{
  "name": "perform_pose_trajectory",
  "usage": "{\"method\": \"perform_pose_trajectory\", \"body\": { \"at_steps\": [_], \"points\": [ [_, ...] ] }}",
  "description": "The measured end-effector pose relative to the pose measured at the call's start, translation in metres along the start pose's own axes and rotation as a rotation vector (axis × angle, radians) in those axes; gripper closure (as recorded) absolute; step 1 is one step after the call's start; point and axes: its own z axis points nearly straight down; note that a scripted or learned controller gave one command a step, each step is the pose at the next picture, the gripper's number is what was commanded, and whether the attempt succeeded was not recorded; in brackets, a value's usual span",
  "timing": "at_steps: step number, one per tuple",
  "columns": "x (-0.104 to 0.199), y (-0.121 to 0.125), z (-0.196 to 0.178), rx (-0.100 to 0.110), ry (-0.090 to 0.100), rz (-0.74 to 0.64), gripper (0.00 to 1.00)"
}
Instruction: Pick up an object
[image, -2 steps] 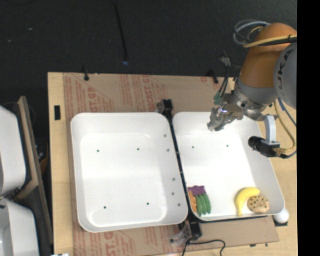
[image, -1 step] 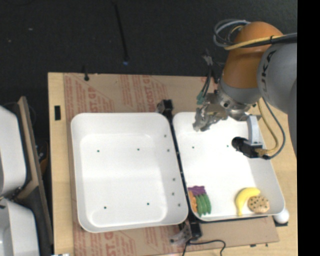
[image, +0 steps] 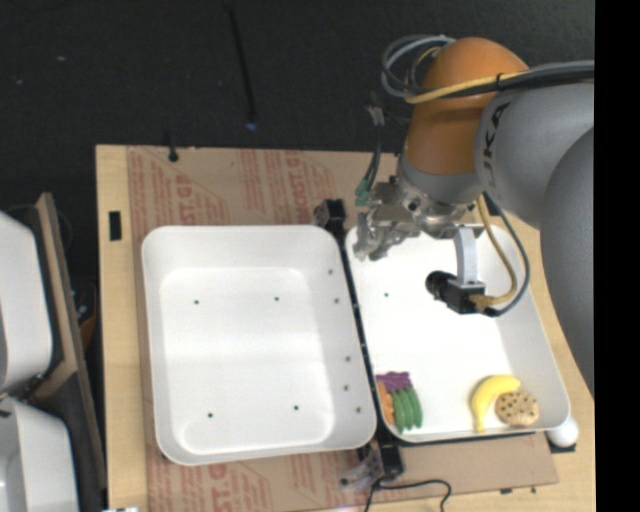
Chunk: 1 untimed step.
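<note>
Along the front edge of the right bin (image: 440, 345) lie several small objects. A green, orange and purple toy vegetable bunch (image: 400, 401) sits at the front left corner. Toward the front right lies a yellow banana (image: 490, 396), with a brown speckled cookie (image: 518, 407) touching it. My gripper (image: 374, 240) hangs below the orange band, over the bin's back left corner and far from all of these objects. Nothing shows between its fingers.
The left bin (image: 170, 300) stands side by side with the right one, their rims meeting in the middle. A black part on a cable (image: 455, 292) hangs from the arm over the right bin. Cardboard (image: 230, 190) covers the bench behind the bins.
</note>
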Motion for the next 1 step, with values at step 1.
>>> {"method": "perform_pose_trajectory", "body": {
  "at_steps": [1],
  "points": [
    [0.0518, -0.0147, -0.0051, -0.001, 0.0, 0.0, 1.0]
  ]
}}
